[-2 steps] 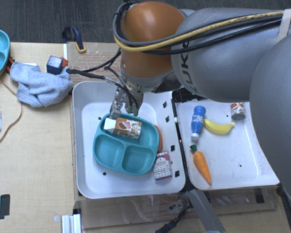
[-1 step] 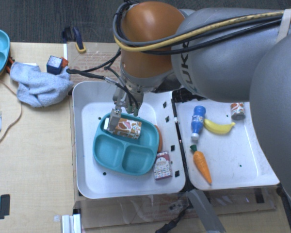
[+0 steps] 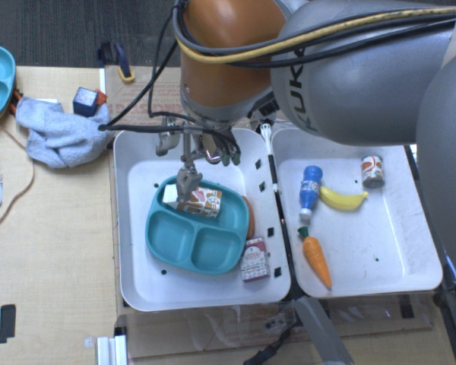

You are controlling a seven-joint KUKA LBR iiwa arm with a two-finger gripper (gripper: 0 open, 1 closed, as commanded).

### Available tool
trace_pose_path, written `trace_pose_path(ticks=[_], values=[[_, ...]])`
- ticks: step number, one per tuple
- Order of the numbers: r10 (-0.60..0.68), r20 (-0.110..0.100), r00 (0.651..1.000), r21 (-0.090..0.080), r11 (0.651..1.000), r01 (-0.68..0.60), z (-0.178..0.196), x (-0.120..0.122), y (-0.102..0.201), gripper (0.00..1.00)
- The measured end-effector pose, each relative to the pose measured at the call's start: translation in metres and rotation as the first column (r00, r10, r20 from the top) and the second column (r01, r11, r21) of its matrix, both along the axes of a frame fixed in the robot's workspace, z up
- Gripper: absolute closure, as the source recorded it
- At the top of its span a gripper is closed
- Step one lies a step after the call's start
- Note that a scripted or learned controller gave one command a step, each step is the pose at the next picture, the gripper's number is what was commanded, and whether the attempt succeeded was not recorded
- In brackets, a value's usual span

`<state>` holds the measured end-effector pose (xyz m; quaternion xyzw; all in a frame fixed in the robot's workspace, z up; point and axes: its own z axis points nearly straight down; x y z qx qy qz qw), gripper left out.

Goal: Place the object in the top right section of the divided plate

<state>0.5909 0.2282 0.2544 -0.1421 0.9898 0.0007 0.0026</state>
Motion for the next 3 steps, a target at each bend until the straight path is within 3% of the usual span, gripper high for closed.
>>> trace_pose_path(ticks=[1, 2, 3], values=[[0.382, -0.001, 0.924, -0.002, 0.924, -0.382, 0.006, -0.004, -0.05, 0.0], [0.545, -0.002, 0.839, -0.002, 0.839, -0.545, 0.019, -0.096, -0.138, 0.0], [0.691, -0.001, 0.723, -0.001, 0.723, -0.691, 0.021, -0.057, -0.054, 0.0]])
